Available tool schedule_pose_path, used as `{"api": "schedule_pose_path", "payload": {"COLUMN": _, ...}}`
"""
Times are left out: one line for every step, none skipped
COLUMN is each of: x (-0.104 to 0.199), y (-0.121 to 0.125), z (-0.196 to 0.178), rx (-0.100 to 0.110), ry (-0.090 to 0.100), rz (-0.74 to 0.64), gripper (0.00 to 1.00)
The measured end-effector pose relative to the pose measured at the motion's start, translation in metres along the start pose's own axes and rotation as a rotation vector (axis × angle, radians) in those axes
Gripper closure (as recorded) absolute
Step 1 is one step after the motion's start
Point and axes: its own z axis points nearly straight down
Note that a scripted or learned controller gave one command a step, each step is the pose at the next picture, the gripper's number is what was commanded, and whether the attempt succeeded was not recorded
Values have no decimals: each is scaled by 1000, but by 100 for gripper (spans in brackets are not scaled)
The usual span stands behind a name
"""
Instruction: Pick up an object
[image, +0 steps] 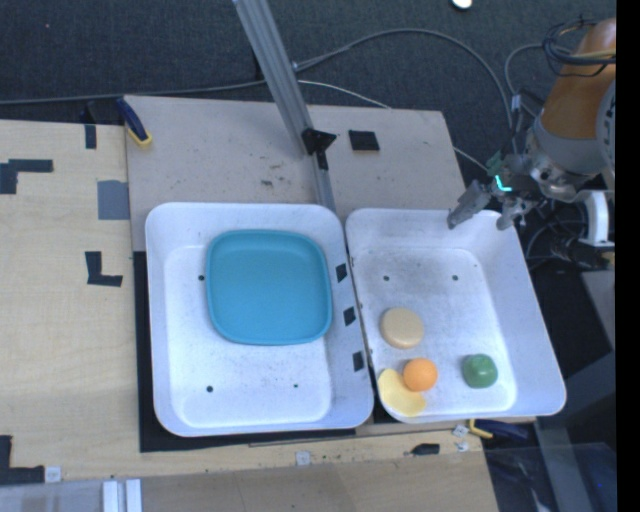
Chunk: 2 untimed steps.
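**Pincer spread wide above the right bin's far corner**

Here we are looking down on the tabletop (220, 150), and the arm (578, 95) comes in from the right, orange band up top, grey wrist below. The pincer (484, 211) hangs over the far right corner of the right bin (520, 300), its two fingers splayed apart with nothing between them. One fingertip (462, 215) points toward the bin's back rim, the other sits off to the right.

Down at the near end of that bin, well apart from the pincer, lie the objects. A tan round disc (402, 327) sits near the bin's middle-left. Just in front of it, an orange ball (420, 375) rests touching a yellow piece (400, 395) tucked into the near left corner. To the right of the ball, a small green object (480, 371) stands on its own near the front wall.

Over in the left bin (180, 380), a blue square plate (268, 286) lies flat, taking up much of the floor. A slanted metal bar (290, 90) runs down from the top toward the seam between the two bins.
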Motion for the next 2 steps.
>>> {"api": "schedule_pose_path", "payload": {"x": 0, "y": 0, "z": 0, "rx": 0, "ry": 0, "rz": 0, "gripper": 0}}
{"api": "schedule_pose_path", "payload": {"x": -2, "y": -4, "z": 44, "rx": 3, "ry": 0, "rz": 0, "gripper": 0}}
